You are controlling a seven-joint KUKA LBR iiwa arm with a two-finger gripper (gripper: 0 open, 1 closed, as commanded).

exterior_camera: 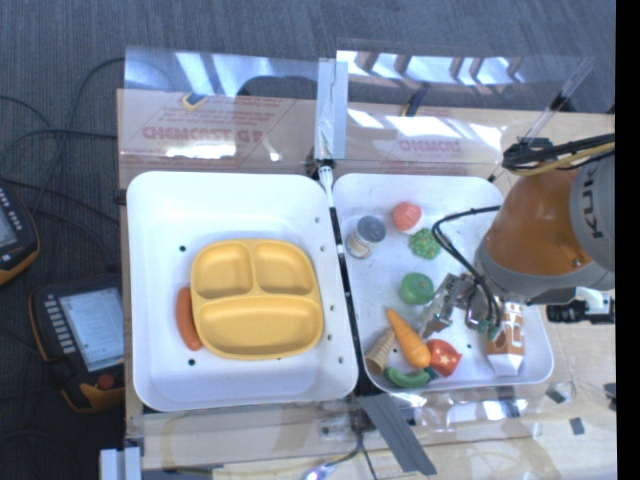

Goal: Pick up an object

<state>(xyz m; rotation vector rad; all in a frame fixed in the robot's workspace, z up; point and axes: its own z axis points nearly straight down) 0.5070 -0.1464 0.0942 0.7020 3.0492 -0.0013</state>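
From my remote station, I log the contents of the bench as follows.

Claw (447, 308): at the end of the grey arm (545, 238) with the orange band, low over the right bin (350, 200), in its lower middle. The metal fingers are a dark tangle from this angle; I cannot tell whether they are parted or closed, and I see nothing between them.

Items in the right bin, placed from the claw:
- Green ball (417, 288): just left of and slightly above the claw, near it.
- Carrot (408, 337): just below and left of the claw, lying at a slant, its thin end up-left.
- Red tomato (444, 356): directly below the claw, touching the carrot's thick end.
- Green pepper-like piece (405, 376): below the carrot, at the bin's lower rim.
- Tan cone (381, 347): left of the carrot, touching it.
- Small carton (508, 335), orange and white: right of the claw, partly under the cables.
- Broccoli-like green piece (425, 244): above the claw.
- Red-orange ball (406, 216): farther above.
- Grey-lidded can (371, 230): up and to the left, with a small pale jar (357, 247) just beside it.

Left bin (150, 268), well apart to the claw's left:
- Yellow divided tray (258, 298), centred.
- Orange sausage-like piece (185, 318), tucked against the tray's left edge.
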